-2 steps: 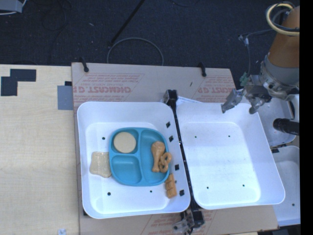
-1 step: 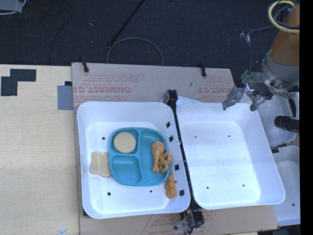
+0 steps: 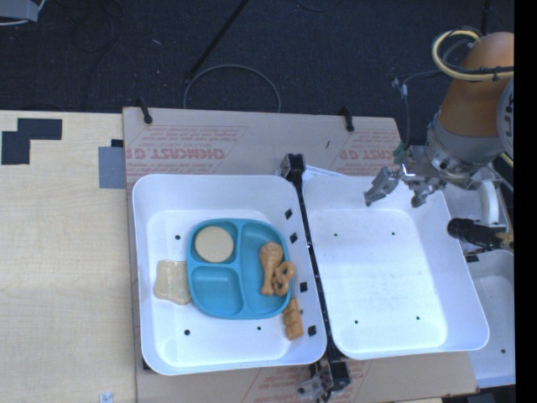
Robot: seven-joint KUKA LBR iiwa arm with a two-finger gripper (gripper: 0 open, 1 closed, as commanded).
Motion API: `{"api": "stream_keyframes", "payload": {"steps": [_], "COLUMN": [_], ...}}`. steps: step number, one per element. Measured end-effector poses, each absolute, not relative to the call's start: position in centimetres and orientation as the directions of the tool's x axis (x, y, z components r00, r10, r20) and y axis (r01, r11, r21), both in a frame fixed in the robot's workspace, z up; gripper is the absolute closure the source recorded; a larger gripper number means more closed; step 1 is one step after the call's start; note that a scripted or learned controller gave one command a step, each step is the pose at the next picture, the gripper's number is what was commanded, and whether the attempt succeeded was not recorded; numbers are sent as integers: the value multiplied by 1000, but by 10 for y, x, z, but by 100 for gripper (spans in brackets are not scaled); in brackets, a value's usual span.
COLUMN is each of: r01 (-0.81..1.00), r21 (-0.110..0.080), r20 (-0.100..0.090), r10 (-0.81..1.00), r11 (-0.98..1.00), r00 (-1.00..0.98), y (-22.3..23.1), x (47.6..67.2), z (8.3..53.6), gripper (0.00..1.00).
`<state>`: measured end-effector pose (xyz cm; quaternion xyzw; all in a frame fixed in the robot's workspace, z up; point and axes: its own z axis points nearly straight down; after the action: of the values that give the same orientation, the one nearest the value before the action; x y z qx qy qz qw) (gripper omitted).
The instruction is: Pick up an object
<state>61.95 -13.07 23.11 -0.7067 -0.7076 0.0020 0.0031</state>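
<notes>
Gripper (image 3: 403, 190) hovered above far right corner of right shallow white bin (image 3: 419, 326); we saw fingers spread open, nothing between them. Left shallow white bin (image 3: 159, 217) held blue plastic three-compartment tray (image 3: 225, 296). We noted round tan disc (image 3: 213, 243) in tray's upper-left compartment, tan pretzel-like piece (image 3: 275, 269) in right compartment. Pale beige slice (image 3: 172, 281) lay on bin floor, touching tray's left edge. Small brown chunk (image 3: 293, 319) sat just beside tray's lower right corner. Table (image 3: 59, 267) light wood.

Robotics lab, white bins (image 3: 394, 342) clamped on cardboard-covered bench (image 3: 252, 145), loose cables (image 3: 231, 78)
</notes>
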Motion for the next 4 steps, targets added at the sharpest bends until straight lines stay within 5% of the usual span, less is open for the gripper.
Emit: {"api": "stream_keyframes", "payload": {"steps": [2, 3, 4], "r01": [1000, 1000, 1000], "r21": [-6, -4, 0], "r20": [1, 1, 0], "r10": [1000, 1000, 1000], "r11": [0, -2, 0], "r00": [0, 2, 0], "y": [-134, -135, -131], "x": [607, 608, 612], "z": [124, 136, 180], "gripper": [0, 100, 100]}}
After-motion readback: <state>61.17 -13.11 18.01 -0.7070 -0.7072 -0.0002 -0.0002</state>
